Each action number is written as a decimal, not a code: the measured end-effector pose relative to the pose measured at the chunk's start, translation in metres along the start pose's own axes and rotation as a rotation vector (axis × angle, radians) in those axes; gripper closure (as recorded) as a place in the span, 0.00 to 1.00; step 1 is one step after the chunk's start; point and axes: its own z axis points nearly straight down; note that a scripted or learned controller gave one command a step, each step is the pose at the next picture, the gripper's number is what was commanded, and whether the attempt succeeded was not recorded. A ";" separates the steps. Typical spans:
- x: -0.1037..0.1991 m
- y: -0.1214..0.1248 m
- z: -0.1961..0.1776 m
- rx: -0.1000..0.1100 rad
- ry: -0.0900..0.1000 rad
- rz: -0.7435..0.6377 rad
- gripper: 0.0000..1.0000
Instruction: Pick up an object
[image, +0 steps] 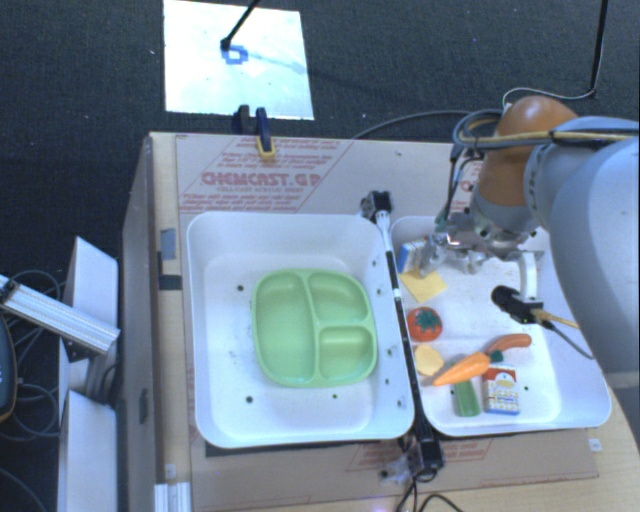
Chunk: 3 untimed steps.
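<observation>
Carrot (462, 369) lying diagonally, tip lower-left

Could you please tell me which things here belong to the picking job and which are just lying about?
Job:
gripper
yellow wedge
tomato
carrot
small carton

Lying about:
green divided plate in the left bin
clamp at the bench's far edge

Dark carpeted floor (70, 120), pale bright patch (238, 60) on it, perhaps paper, cardboard-covered bench (260, 170), white boxes (85, 290) at left
</observation>
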 end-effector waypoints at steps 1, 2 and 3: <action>0.000 0.000 0.000 0.000 0.000 0.000 0.00; -0.001 0.000 0.000 0.000 0.002 0.001 0.00; -0.001 0.000 0.000 0.000 0.001 0.000 0.00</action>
